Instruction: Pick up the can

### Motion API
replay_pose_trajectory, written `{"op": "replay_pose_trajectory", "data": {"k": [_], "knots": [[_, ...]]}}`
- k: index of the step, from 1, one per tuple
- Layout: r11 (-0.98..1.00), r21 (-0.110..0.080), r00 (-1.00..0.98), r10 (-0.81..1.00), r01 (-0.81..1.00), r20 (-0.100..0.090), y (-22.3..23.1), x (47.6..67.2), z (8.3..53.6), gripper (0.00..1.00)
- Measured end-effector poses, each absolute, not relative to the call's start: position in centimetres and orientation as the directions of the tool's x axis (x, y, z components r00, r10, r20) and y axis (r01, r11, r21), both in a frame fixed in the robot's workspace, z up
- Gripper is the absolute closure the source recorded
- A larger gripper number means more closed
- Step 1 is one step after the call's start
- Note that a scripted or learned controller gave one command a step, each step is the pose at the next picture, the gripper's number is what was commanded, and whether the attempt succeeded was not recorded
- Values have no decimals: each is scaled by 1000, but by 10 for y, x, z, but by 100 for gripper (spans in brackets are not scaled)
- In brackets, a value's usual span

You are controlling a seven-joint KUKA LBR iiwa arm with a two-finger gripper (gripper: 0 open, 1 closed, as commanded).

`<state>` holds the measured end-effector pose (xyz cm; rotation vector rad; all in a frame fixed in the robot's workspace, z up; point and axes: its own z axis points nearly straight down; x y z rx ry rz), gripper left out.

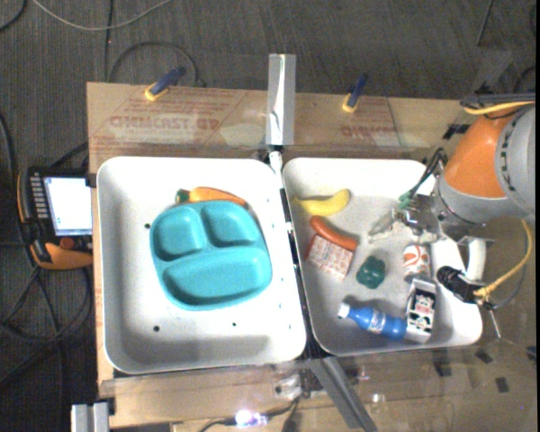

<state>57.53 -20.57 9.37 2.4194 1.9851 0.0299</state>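
The can (416,259), small and white with orange-red markings, lies in the right bin (378,174) toward its right side. My gripper (403,218) hangs just above and slightly left of the can, below the arm's orange band (479,162). The can sits apart from the gripper and rests on the bin floor.
The right bin also holds a banana (326,202), a sausage (333,234), a red-and-white packet (328,257), a green object (371,274), a blue bottle (374,321) and a white-and-black box (421,308). In the left bin (126,187) a teal divided tray (213,252) lies over an orange item (218,193).
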Motion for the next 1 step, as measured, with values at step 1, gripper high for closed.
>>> {"op": "replay_pose_trajectory", "data": {"k": [1], "knots": [[-235, 23, 235, 972, 972, 12, -207, 541, 95, 0]]}}
